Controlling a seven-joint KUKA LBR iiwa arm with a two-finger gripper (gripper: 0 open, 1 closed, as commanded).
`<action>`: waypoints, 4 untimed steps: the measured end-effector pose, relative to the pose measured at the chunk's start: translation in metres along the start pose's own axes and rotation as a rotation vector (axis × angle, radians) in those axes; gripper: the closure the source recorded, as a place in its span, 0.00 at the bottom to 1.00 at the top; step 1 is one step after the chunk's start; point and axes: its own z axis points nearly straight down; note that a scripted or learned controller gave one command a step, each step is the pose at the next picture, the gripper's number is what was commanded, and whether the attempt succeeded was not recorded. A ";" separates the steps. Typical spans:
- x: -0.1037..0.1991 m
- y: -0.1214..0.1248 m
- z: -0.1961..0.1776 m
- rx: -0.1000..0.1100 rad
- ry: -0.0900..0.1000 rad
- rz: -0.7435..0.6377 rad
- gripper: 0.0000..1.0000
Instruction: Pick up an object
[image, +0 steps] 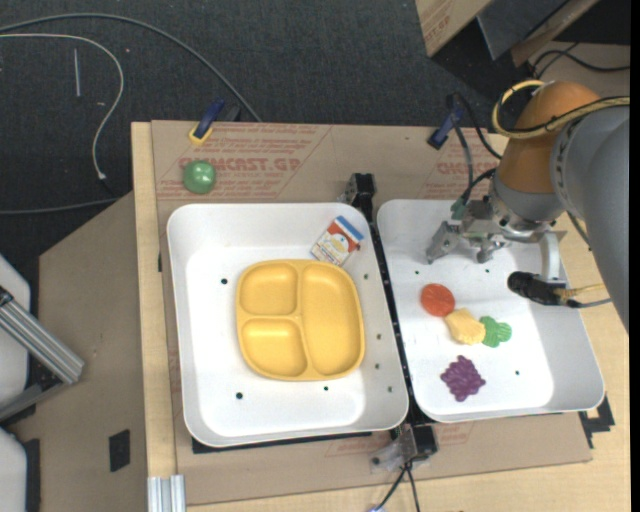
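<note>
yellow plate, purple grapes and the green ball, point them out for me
yellow plate (300, 320), camera view, on the ridge where its three compartments meet
purple grapes (462, 378), camera view, on the middle of the bunch
green ball (200, 177), camera view, on the middle of its top face

arm (590, 150): cut off by right edge | end effector (470, 243): finger state too small to tell | carton (336, 242): label print too small to read | surface (165, 420): near edge cut off by frame bottom
</note>
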 end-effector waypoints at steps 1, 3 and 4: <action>0.000 0.002 -0.013 -0.005 -0.001 -0.001 1.00; -0.005 0.005 -0.124 -0.013 -0.003 0.001 1.00; -0.005 0.006 -0.180 -0.013 -0.003 0.000 1.00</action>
